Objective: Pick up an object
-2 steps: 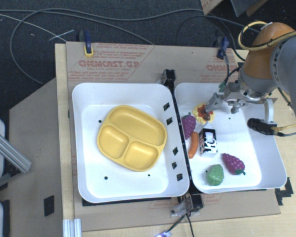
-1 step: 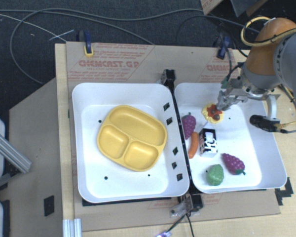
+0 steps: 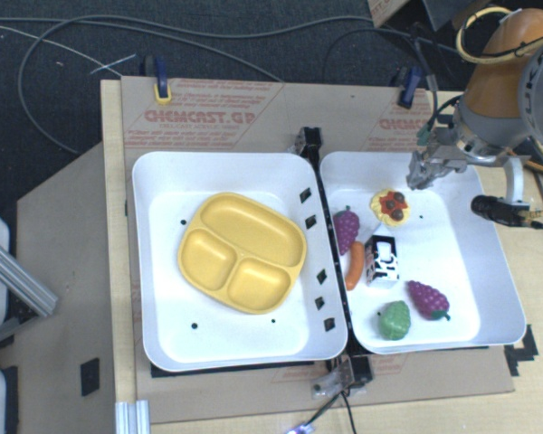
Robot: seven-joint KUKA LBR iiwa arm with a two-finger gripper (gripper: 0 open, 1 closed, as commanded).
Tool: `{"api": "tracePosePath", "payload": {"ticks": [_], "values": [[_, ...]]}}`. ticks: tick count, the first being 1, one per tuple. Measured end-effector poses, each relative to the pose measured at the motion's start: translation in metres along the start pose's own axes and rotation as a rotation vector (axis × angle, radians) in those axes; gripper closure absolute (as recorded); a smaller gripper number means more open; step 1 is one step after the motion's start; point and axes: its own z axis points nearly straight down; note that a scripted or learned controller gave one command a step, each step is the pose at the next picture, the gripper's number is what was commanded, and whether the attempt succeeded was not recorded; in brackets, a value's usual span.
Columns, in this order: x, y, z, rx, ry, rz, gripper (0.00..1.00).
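Bench: brown board [image 3: 253,107] carrying two white bins side by side, dark carpet and loose cables beyond it.
Landmark: divider [image 3: 321,242], the black strip where the two bins meet.
Nearest to camera, right of divider: green lump [image 3: 395,320], then purple grapes [image 3: 428,299] further right, both low in the right bin [image 3: 489,269].
Just right of divider: carrot [image 3: 354,266], lying along it; black-and-white block [image 3: 382,260] touching or nearly touching the carrot's far side.
Just right of divider, further back: second purple bunch [image 3: 346,229], above the carrot.
Left of divider: left bin [image 3: 154,242] holding a yellow tray [image 3: 242,252] with three compartments.
Far, right of divider: round yellow piece with red top [image 3: 390,205].
Farthest, right of divider: gripper [image 3: 423,177], hanging over the back of the right bin, just beyond the yellow piece, carrying nothing.
Pincer state: cannot tell from this view.
Step in hand: approach; no object lifted yet.
Next move calls for: probably settling on a target, the yellow piece being closest, centring over it, then descending straight without nudging the neighbours.
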Motion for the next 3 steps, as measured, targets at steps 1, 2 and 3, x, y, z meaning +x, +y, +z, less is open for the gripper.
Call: {"api": "tracePosePath", "payload": {"ticks": [1, 2, 3], "values": [[-0.008, -0.003, -0.057, -0.001, -0.001, 0.001, 1.0], [-0.013, -0.002, -0.103, -0.002, -0.001, 0.0, 1.0], [0.03, -0.03, -0.088, 0.009, 0.004, -0.002, 1.0]]}}
